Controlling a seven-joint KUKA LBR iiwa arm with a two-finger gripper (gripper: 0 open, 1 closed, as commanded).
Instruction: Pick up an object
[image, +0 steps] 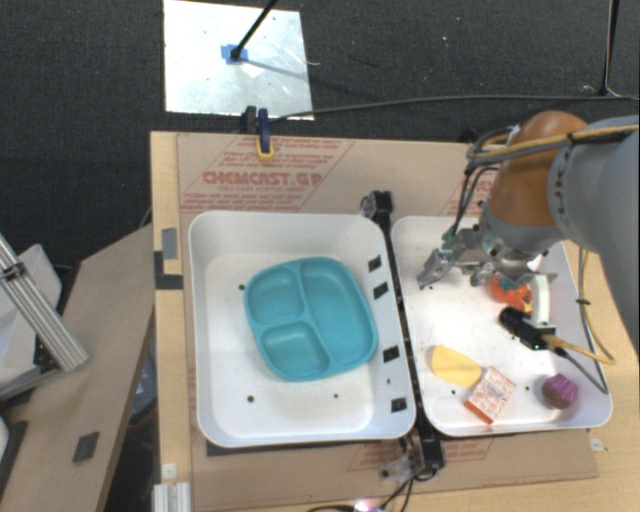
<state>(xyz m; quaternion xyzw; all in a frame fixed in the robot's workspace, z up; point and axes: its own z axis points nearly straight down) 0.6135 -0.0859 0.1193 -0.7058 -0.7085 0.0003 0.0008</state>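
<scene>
My gripper (437, 268) hangs over the upper left part of the right bin (440, 320), above bare white floor. An orange object (509, 291) lies just right of it, partly hidden under the wrist. Nearer the front of this bin lie a yellow wedge-shaped piece (456, 365), a red and white packet (491, 394) and a small purple object (559, 390). None of them touches the gripper.
The left bin (215, 300) holds a teal divided plate (310, 317) in its middle. A black-clipped divider (392, 310) separates the two bins. Brown cardboard lies beneath both, with a clamp (262, 130) at its far edge.
</scene>
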